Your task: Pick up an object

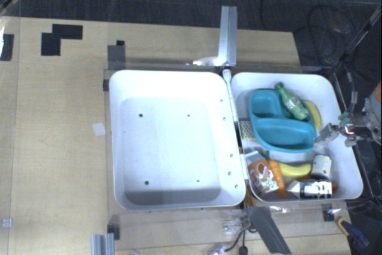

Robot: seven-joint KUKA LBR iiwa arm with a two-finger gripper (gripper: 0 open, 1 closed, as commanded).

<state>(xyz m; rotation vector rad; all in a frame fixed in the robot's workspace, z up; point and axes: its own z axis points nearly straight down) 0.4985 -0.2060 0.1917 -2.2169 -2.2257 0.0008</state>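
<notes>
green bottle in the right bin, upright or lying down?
Lying down. The green bottle lies on its side across the blue tray's rim, cap toward the bin's back.

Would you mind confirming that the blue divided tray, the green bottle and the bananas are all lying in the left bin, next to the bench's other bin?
Not quite: they are in the right bin, not the left. The camera view shows the blue divided tray, the green bottle resting on the tray's far corner, and the bananas all lying there, next to the left bin.

Arm enters low from the right edge, wrist barely in frame. Gripper (332,133) points leftward, slightly downward; its tips are too blurred to judge.
</notes>
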